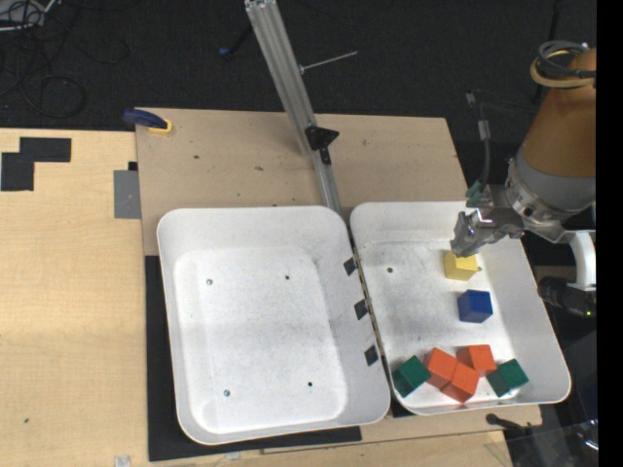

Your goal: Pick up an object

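The two shallow white bins are shown side by side, the left bin (pixel 258 319) bare and the right bin (pixel 414 236) bearing every block, so that picking is confined to one tray. The gripper (pixel 467 236), reached in from three o'clock, is poised just above the yellow cube (pixel 462 266), apparently the target; whether anything is gripped cannot be told. The cube, at the bin's one o'clock, is turned slightly askew, with no long axis, while a blue cube (pixel 475 305) and a green-and-orange cluster (pixel 458 370) lie toward five o'clock.

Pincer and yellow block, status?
Pincer over right bin, just above yellow block; grip unconfirmed. Blue block close below. Path unobstructed.
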Robot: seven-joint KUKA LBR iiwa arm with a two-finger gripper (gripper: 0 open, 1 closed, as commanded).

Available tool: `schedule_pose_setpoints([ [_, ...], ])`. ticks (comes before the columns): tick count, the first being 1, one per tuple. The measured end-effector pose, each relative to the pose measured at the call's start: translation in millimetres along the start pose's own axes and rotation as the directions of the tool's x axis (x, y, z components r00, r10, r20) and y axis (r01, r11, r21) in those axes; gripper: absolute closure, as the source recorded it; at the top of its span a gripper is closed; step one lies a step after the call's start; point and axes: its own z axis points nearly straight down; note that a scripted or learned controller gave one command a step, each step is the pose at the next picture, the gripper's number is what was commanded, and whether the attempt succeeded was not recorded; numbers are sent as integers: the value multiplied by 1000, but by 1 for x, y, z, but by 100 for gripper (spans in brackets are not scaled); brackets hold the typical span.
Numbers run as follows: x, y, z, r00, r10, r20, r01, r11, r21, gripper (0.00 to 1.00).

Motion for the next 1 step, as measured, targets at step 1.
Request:
schedule_pose_setpoints([
  [1,52,-7,13,1000,-3,-3,3,1000,7,100],
])
